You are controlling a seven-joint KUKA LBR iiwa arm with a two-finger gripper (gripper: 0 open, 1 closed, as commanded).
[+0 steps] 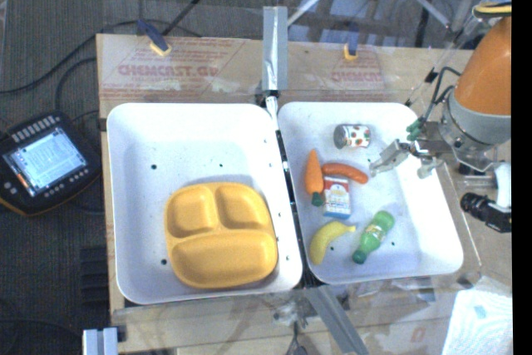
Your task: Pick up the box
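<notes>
The box (pixel 336 197) is small, red and white, and lies flat in the middle of the right bin (pixel 432 245). It sits just under an orange sausage (pixel 345 172), with a carrot (pixel 312 172) on its left. My gripper (pixel 401 167) hangs over the right part of that bin, to the right of the box and a little farther back. Its fingers (pixel 384 159) are spread open with nothing between them, and it is apart from the box.
A small can (pixel 352 135) lies at the back of the right bin. A banana (pixel 328 239) and a green bottle (pixel 371 235) lie in front of the box. A yellow sectioned tray (pixel 220 234) fills the front of the left bin (pixel 141 179).
</notes>
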